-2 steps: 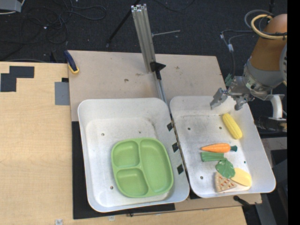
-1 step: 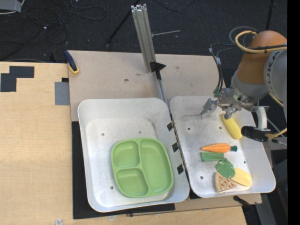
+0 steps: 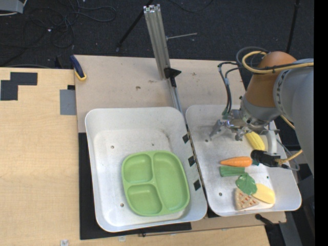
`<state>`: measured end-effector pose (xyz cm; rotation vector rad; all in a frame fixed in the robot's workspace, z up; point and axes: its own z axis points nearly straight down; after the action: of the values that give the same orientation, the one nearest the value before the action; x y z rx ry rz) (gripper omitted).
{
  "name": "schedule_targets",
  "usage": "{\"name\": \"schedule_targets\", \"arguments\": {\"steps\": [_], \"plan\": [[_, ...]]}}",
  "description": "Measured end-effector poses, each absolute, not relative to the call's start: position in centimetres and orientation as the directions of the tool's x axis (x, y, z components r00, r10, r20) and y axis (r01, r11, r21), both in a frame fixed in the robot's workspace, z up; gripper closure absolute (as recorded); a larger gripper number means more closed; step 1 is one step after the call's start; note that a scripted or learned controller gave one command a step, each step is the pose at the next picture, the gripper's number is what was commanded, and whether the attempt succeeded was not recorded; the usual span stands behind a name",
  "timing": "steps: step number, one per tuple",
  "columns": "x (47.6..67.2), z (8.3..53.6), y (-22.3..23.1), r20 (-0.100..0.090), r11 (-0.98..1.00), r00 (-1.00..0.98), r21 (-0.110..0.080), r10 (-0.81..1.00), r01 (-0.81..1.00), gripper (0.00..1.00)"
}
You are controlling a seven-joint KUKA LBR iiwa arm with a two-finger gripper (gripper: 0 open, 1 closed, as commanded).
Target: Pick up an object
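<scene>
The right bin (image 3: 215, 199) holds several toy foods. An orange carrot (image 3: 237, 162) lies across its middle, with a yellow corn cob (image 3: 254, 140) just above it near the right wall. Below the carrot are a green stick (image 3: 228, 171), a green leafy piece (image 3: 247, 183), a yellow wedge (image 3: 264, 192) and a brown waffle (image 3: 245, 201). My gripper (image 3: 225, 132) hangs over the bin's upper part, left of the corn and above the carrot. It is open, its metal fingers spread apart with nothing between them.
The left bin (image 3: 102, 137) carries a light green divided plate (image 3: 154, 182) in its lower half. An aluminium post (image 3: 156, 40) rises behind the bins, where they meet. A wooden board (image 3: 36, 152) lies to the left of the bench.
</scene>
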<state>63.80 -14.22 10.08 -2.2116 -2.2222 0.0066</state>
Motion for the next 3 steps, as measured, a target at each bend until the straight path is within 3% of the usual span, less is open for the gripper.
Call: {"name": "schedule_targets", "arguments": {"steps": [1, 2, 3], "plan": [[63.9, 8.9, -14.1, 0.000, 0.005, -0.005, -0.002, 1.000, 1.000, 0.00], [64.1, 10.2, -14.1, 0.003, 0.005, -0.005, 0.004, 1.000, 1.000, 1.00], [63.3, 16.1, -14.2, 0.000, 0.001, -0.001, 0.001, 1.000, 1.000, 1.00]]}}
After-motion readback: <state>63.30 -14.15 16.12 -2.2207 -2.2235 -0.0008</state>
